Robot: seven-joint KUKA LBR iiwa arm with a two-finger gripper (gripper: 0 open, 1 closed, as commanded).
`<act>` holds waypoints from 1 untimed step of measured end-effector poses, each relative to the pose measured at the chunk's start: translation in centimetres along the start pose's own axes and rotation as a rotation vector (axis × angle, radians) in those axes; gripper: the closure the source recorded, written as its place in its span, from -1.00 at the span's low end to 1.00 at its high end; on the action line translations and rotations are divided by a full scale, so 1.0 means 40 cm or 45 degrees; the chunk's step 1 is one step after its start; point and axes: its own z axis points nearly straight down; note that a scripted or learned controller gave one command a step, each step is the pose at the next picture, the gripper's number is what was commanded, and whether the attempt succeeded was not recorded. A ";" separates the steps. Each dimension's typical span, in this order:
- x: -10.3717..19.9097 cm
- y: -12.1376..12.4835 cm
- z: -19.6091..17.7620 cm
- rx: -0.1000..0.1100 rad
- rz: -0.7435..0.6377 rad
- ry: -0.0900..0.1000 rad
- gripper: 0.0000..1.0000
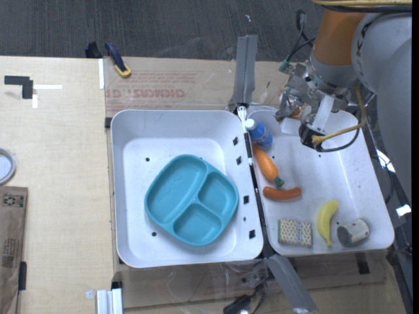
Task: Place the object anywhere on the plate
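Observation:
A blue three-compartment plate (191, 200) lies in the left bin (131, 129) with nothing on it. The right bin (366, 175) holds an orange carrot (266, 165), a red sausage (282, 193), a yellow banana (326, 221), a speckled sponge block (294, 231), a grey-white cylinder (353, 232) and a blue bottle-like object (260, 135). My gripper (292, 110) hangs over the back of the right bin, up and to the right of the blue object. A small orange patch sits right at the gripper; what it is cannot be told.
A metal divider post (245, 70) rises between the bins at the back. A yellow-and-blue clamp (118, 61) sits on the bench behind the left bin. A cable (334, 136) loops off the wrist over the right bin.

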 end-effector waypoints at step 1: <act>0.064 -0.139 0.097 0.000 -0.150 0.001 1.00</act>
